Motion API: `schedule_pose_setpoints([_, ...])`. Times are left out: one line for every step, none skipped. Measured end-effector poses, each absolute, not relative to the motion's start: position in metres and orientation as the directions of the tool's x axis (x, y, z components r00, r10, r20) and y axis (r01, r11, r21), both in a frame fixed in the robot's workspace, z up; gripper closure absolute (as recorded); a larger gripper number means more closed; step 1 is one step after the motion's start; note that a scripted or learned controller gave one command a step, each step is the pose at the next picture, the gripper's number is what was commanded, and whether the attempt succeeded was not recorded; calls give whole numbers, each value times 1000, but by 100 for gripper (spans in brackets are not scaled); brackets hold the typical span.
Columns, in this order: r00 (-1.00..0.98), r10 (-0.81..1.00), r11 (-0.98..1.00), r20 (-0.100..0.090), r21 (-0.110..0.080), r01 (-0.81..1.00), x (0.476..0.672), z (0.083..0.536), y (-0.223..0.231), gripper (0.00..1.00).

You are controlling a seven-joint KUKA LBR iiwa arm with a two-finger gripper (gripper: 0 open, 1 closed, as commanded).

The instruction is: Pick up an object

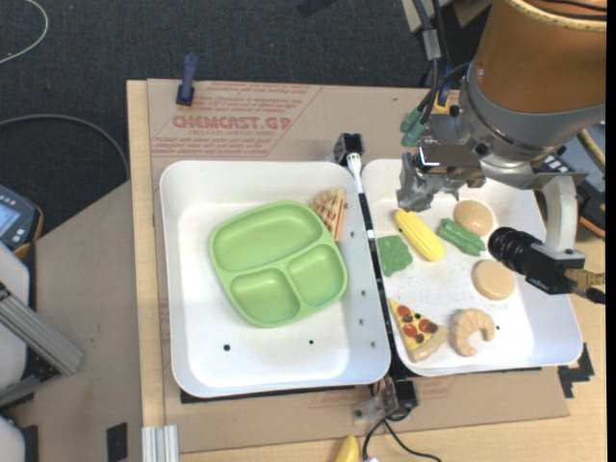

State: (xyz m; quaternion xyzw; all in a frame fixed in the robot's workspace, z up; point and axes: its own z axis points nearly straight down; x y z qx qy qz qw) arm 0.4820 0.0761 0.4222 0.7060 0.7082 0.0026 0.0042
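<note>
Landmark: corn cob in right bin; pizza slice and croissant nearest the camera, below it; tan round lower right; green leaf just left; green pod just right; tool just above it, finger state cannot tell; green tray far left in left bin.
</note>
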Motion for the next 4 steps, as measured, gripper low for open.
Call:
schedule_pose_setpoints([15,1000,-15,-4,-6,1000,478,356,-44,100])
schedule_pose_setpoints([9,1000,-9,-2,-4,1000,478,326,-113,100])
schedule_pose_setpoints([10,1000,-10,-6,1,1000,478,315,-211,100])
schedule_pose_setpoints([3,1000,-3,1,-3,1000,479,287,-225,100])
